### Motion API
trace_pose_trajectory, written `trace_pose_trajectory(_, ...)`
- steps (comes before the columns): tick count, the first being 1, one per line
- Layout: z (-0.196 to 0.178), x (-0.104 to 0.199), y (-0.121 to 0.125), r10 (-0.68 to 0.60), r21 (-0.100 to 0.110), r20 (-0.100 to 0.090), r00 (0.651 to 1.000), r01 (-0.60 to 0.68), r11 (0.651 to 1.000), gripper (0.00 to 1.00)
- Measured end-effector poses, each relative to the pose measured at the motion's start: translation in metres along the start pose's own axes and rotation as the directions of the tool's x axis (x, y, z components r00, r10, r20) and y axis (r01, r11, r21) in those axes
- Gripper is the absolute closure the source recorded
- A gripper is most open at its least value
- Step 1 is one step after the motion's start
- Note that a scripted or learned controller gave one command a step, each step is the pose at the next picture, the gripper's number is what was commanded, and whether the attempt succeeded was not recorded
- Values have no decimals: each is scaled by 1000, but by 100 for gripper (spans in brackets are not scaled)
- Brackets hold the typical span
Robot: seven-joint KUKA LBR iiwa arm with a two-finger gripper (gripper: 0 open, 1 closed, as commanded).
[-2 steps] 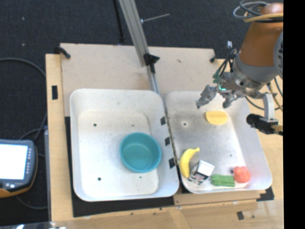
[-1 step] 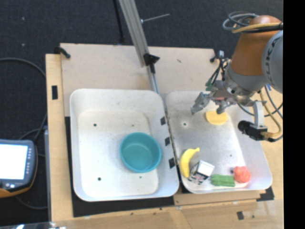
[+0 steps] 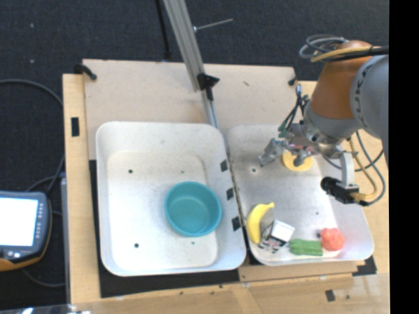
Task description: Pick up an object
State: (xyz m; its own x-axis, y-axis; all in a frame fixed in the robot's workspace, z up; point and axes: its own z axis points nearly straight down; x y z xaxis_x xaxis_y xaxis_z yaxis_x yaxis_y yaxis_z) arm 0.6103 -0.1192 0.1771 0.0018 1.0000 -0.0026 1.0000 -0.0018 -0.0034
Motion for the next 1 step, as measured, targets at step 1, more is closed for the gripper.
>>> trace_pose_trajectory(1,50,-4,9,2,1,0,1000,-2,1000,0)
